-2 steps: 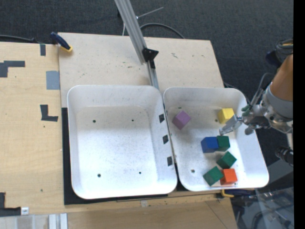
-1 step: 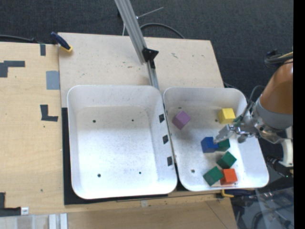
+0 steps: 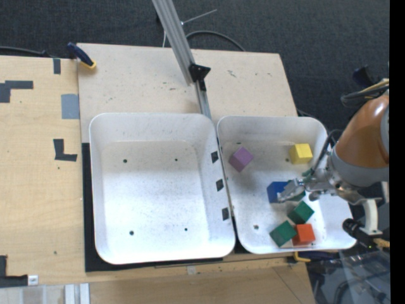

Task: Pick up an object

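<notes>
The small blue plastic cube point(image 3: 276, 190) lies in the right-hand shallow white bin point(image 3: 266, 126), near its middle. Nothing is lifted yet, so the whole pick is left to do. The metal two-finger gripper point(image 3: 296, 191) sits just at the cube's 3 o'clock, touching or nearly so; how wide it stands I cannot tell. At the gripper's 5 o'clock lie 2 green cubes point(image 3: 301, 212) and 1 orange cube point(image 3: 305, 234).

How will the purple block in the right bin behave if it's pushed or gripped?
The purple block looks cube-shaped with flat faces, so it will probably slide, not roll. It seems rigid and small, likely light. It sits apart from the other blocks on the right bin floor, so a push should move it alone.
</notes>
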Motion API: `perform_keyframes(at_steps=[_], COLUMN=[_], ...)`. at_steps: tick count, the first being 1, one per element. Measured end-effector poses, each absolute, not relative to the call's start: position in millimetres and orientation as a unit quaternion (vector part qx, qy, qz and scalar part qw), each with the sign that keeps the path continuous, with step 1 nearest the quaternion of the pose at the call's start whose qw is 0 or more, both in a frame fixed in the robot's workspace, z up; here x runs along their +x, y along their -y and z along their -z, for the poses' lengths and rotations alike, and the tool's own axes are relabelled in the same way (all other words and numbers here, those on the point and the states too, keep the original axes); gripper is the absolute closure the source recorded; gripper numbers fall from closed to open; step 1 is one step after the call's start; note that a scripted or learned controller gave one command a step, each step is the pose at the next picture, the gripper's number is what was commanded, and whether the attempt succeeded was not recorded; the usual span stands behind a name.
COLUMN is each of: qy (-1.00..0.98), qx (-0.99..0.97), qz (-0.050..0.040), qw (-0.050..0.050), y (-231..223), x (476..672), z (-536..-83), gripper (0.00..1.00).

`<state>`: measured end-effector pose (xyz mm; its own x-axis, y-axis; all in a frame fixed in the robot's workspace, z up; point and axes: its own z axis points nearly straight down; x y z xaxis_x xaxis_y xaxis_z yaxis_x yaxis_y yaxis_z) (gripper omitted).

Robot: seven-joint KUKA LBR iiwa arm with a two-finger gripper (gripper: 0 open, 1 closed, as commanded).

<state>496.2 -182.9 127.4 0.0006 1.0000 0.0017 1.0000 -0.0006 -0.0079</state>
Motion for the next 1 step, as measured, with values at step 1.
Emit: perform_keyframes(at_steps=[1], qy=[0.707], qx=[-0.707], qz=[-0.0009], qw=[0.002], y=[182.2], x=[497.8], z=[-139.8], gripper=[1.00])
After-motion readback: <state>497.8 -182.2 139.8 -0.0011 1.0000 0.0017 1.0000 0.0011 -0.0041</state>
